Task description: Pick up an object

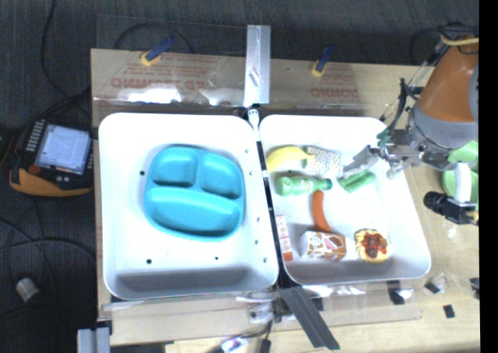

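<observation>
A small green piece sits at the tip of the gripper, in the upper right part of the right bin. It lies right under the grey fingers, and whether they are clamped on it, only touching it, or spread above it cannot be told from this slant.

Just to the left of the gripper lies a pale speckled packet, and beyond it a yellow banana-like fruit against the bin's left wall. Below those, still left of the gripper, a green bottle lies on its side, near the green piece but apart from it. Lower and to the left of the gripper, an orange sausage runs roughly upright in the picture. Under it, along the bin's near side, are a small carton with red and white print and, to its right, a round pastry with a red centre.

The arm comes in from the right of the gripper, its orange band over the bench edge.

Well to the left of the gripper, across the divide, the left bin holds a blue divided tray with three compartments. Farther left, off the bench, a handheld screen lies on the dark floor.
</observation>
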Action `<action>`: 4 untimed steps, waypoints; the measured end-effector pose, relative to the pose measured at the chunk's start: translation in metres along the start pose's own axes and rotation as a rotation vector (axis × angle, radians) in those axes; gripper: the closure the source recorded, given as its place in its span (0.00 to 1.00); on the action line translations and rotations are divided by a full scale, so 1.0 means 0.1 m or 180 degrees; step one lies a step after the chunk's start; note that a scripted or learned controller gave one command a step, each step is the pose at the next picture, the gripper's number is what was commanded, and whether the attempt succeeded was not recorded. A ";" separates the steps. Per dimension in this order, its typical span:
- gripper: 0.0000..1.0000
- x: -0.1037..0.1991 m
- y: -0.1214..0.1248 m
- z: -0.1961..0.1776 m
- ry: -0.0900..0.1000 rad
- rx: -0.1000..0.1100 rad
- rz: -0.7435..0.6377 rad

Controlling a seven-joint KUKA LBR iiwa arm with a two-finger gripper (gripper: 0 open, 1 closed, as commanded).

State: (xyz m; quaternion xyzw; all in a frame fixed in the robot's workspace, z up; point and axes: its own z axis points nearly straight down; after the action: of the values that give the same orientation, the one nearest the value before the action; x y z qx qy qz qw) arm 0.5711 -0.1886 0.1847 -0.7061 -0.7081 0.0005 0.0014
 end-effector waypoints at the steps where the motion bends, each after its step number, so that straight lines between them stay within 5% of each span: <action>1: 0.00 0.57 -0.09 0.95 -0.0020 -0.0038 -0.0151; 2: 0.00 0.47 0.25 0.95 -0.0020 -0.0024 -0.0659; 3: 0.00 0.55 -0.24 0.95 -0.0022 -0.0045 -0.0524; 4: 1.00 0.57 -0.23 0.84 -0.0008 -0.0053 -0.0524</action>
State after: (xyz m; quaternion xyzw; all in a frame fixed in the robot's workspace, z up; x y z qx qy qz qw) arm 0.5482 -0.1319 0.1003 -0.6456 -0.7637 -0.0046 -0.0053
